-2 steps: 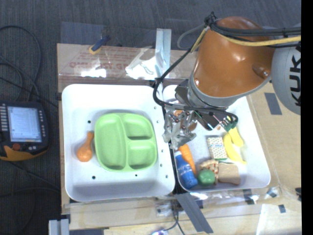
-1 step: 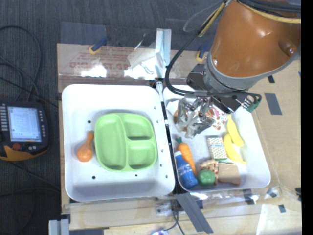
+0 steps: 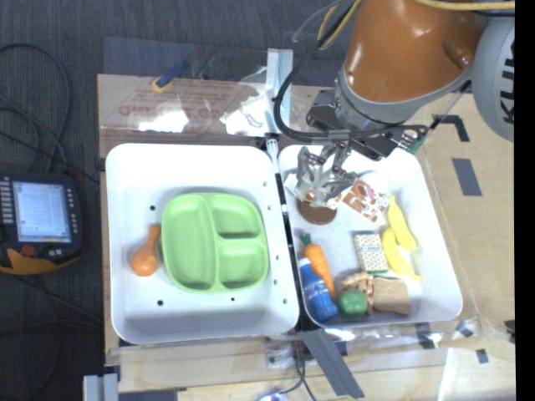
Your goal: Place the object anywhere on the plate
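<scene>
The gripper is hanging over the right bin, just above a brown disc; whether its jaws are gripping anything I cannot tell. Crowding it are a snack packet, a banana, a carrot, a blue bottle and what may be bread. The green plate is lying in the left bin, an orange gourd touching its left edge.
</scene>
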### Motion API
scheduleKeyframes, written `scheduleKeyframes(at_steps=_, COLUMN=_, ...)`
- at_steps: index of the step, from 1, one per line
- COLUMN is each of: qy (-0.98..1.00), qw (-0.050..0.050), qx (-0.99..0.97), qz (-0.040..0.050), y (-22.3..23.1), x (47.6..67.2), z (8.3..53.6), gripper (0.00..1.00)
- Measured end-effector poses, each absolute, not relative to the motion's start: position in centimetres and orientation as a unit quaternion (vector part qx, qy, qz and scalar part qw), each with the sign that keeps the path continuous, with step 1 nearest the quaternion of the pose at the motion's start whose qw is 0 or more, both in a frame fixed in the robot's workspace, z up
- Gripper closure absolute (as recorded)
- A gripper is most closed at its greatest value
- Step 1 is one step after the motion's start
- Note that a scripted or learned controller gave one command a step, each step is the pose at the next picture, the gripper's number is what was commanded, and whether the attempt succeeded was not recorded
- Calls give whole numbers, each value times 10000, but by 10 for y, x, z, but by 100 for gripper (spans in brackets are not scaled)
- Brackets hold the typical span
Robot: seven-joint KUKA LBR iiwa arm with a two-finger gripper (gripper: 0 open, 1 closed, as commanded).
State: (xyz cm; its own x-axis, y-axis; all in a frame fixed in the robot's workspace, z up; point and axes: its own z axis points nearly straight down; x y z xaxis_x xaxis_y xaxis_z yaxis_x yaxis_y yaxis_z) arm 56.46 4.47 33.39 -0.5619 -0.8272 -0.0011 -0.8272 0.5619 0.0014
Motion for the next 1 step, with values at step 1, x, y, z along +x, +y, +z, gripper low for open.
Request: scheduleKeyframes(at_steps=1, qy=8751, qw=37, qx=-4839, qz=-14, y=25, x=533, z=372, gripper=100)
